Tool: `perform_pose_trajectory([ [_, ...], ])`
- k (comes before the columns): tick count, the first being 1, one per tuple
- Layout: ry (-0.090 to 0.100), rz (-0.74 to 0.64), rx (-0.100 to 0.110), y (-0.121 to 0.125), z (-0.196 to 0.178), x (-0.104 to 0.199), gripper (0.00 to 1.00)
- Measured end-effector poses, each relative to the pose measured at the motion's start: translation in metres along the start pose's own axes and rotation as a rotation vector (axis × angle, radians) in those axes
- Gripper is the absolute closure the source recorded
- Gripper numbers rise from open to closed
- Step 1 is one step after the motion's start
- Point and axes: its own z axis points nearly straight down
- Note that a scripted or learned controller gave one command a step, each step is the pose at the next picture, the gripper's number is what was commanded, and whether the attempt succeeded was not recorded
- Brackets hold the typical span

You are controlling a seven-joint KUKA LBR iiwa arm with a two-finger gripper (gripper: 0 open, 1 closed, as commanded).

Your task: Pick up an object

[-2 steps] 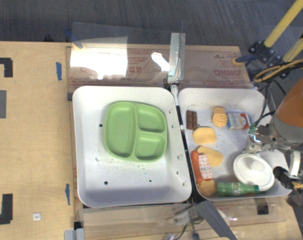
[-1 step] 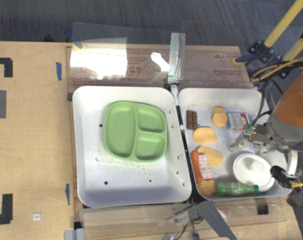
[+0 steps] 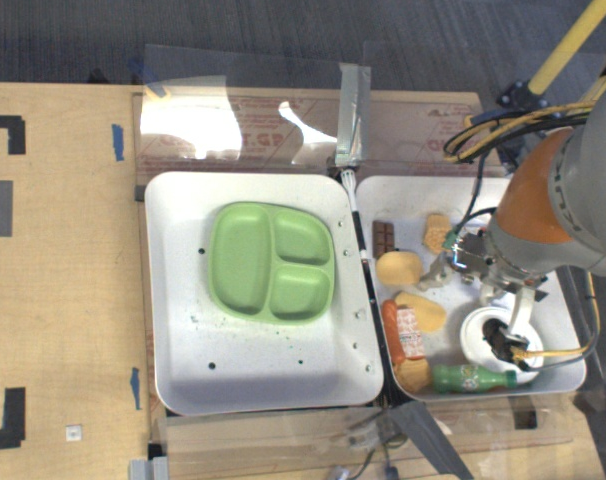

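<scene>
Clutter is lying in the right shallow white bin, where the grey arm with the orange band is reaching in from the right. The two-finger gripper is hanging over the middle of this bin, near a tan square cracker and a rounded yellow-orange lump. Whether it is released, clenched or grasping anything cannot be told from this slant.

A small brown ridged block is lying by the wall shared with the other bin, beside the cracker. A pale yellow flat wedge is resting just below the lump in the view, touching a red-and-white tube-shaped packet that is stretching toward the near wall. A small orange-tan chunk is sitting at the end of the packet, and a green plastic bottle is lying on its side along the near wall, close beside the chunk.

The left shallow white bin is holding a light green divided plastic plate, lying flat near its centre, well apart from the gripper.
</scene>
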Motion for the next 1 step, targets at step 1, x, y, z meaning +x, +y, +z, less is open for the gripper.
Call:
perform_pose_trajectory([
  [1,-0.002,0.000,-0.003,0.0014,-0.0116,-0.0009,1.00],
])
